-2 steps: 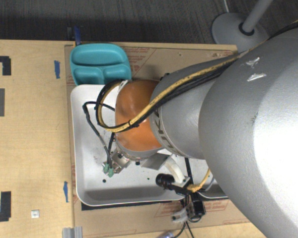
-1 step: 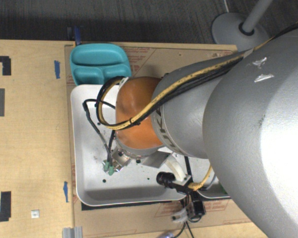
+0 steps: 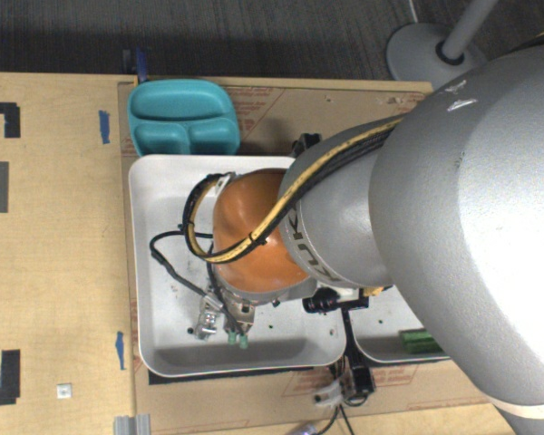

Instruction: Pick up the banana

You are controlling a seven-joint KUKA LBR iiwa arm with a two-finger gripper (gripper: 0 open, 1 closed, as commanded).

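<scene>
Brown cardboard covers the surface [image 3: 54, 270], marked with black corner shapes and strips of blue tape. Low in the left white bin [image 3: 154, 333], the tool [image 3: 219, 320] hangs close over the bin floor beneath the arm's orange band [image 3: 254, 234]; whether it is open or closed cannot be told, since the wrist hides most of it. Black and yellow cables [image 3: 254, 229] loop around the band. Beyond the tool, past the bin's far rim, sits a teal compartment tray [image 3: 183, 116]. To the tool's right, a green object [image 3: 417, 340] lies in the right bin [image 3: 390, 352]. Where the banana lies cannot be told; the grey arm [image 3: 453, 225] covers much of both bins.
</scene>
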